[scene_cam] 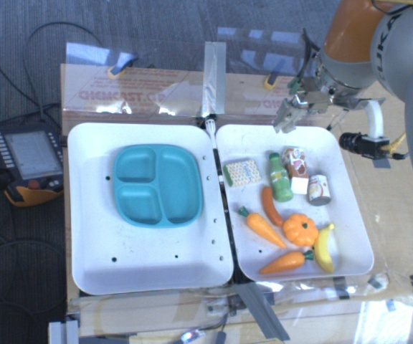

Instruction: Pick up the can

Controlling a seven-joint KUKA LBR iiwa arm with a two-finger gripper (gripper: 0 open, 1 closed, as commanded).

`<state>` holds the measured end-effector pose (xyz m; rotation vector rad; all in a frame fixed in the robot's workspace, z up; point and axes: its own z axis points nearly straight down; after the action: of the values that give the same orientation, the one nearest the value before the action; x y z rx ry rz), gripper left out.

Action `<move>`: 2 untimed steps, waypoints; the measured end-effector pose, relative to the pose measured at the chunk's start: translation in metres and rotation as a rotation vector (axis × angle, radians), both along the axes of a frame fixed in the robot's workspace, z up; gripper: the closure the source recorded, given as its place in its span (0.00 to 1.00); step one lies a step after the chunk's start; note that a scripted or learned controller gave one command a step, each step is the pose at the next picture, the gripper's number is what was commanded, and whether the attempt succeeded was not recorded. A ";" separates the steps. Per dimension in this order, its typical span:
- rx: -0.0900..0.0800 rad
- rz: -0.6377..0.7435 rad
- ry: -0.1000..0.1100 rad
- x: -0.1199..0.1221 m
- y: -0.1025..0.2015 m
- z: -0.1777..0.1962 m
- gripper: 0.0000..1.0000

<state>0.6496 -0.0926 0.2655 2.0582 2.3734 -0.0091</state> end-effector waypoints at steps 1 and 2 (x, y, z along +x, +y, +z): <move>0.004 0.066 0.002 -0.099 -0.021 -0.056 1.00; -0.002 -0.350 0.000 -0.070 -0.043 0.012 1.00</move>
<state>0.5800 -0.1358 0.2779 2.4405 1.9785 -0.0112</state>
